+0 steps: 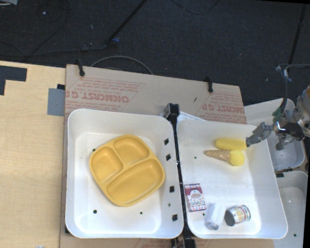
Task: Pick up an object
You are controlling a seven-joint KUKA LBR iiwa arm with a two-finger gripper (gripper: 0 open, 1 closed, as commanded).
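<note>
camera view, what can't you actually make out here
- Gripper: small and blurred at the right bin's far edge; fingers open or shut is not readable.
- Arm: cut off by the picture's right edge.
- Red card: print too small to read.
- Can: lying on its side, label too small to read.
- Yellow toy near the gripper: whether they touch is unclear.

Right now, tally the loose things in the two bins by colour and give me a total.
Yellow: 3 - divided plate in the left bin, block and cone-shaped toy in the right bin.
Red and white: 1 - small card packet.
Grey-white: 1 - small object.
Metal can with dark end: 1.
Total: 6
</note>
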